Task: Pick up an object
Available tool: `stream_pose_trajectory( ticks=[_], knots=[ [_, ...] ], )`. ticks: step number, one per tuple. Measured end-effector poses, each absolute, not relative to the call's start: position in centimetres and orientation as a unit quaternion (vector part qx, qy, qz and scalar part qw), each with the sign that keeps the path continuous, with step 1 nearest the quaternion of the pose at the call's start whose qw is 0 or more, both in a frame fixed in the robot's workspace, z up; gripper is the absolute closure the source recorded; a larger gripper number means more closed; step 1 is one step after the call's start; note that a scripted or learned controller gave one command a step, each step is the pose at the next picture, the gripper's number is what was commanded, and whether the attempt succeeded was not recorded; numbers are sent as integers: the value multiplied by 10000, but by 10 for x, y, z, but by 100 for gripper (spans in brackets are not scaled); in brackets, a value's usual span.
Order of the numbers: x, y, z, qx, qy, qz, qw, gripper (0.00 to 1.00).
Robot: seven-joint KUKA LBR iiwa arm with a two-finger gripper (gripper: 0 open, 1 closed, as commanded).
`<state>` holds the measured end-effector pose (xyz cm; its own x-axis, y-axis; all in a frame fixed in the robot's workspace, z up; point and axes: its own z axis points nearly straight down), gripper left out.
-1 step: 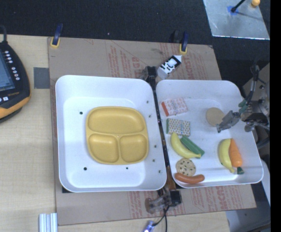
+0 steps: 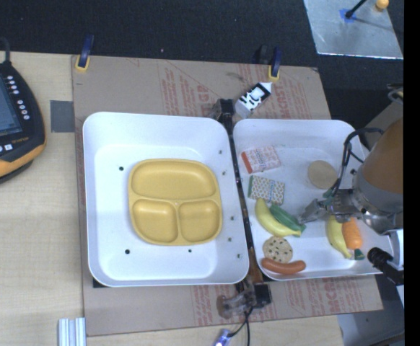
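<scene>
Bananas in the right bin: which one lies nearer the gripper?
The banana beside the carrot, at the gripper; the other banana lies farther left, by the cookie.

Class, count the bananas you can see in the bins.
2, both in the right bin. One banana lies near its middle, by the cookie. The other banana lies at the right beside the carrot. The arm could hide more.

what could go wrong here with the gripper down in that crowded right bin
1. The gripper sits low in the right bin among tightly packed toys; a banana with a green piece lies just left of it, so it may nudge things instead of grasping.
2. A second banana and a carrot lie touching under the wrist, so a grab there might catch both or neither.
</scene>
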<state>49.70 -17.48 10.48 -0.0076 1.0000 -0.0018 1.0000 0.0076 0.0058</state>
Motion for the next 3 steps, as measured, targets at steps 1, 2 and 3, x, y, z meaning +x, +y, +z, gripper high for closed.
stream_pose_trajectory(
  ticks=[1,2,3],
  knots=[
    [586,-194,92,7059,7083,-7,-11,0],
    [652,-177,92,7059,7083,-1,-11,0],
    [657,-187,92,7061,7081,-1,0,0]
  ],
)
